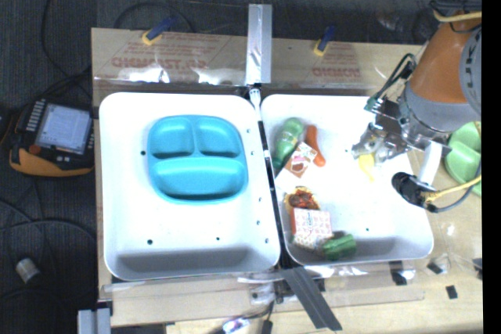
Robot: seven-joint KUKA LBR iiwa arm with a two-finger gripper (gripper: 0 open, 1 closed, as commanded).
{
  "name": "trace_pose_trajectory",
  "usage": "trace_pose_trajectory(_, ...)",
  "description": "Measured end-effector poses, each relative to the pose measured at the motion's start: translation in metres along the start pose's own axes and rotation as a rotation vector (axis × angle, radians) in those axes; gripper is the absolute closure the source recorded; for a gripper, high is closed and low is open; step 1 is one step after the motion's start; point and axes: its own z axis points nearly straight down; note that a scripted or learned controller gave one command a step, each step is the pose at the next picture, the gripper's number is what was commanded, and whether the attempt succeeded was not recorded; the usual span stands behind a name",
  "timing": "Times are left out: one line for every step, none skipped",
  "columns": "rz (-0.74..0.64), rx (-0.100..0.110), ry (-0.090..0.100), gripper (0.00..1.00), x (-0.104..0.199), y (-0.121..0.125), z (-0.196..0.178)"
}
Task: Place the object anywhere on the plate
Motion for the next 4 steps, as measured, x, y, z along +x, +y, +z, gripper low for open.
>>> trace_pose_trajectory(0.235,0.001,0.004,1.00,-0.032,-0.012,-0.056)
trace_pose_trajectory(0.288,0.004,0.003,1.00,0.052,-0.014,-0.036)
trace_pose_trajectory(0.125,0.006,0.005,1.00,0.118,-0.035,0.039)
trace_pose_trajectory(0.004,0.002,0.004,1.00,0.198,-0.010,0.001)
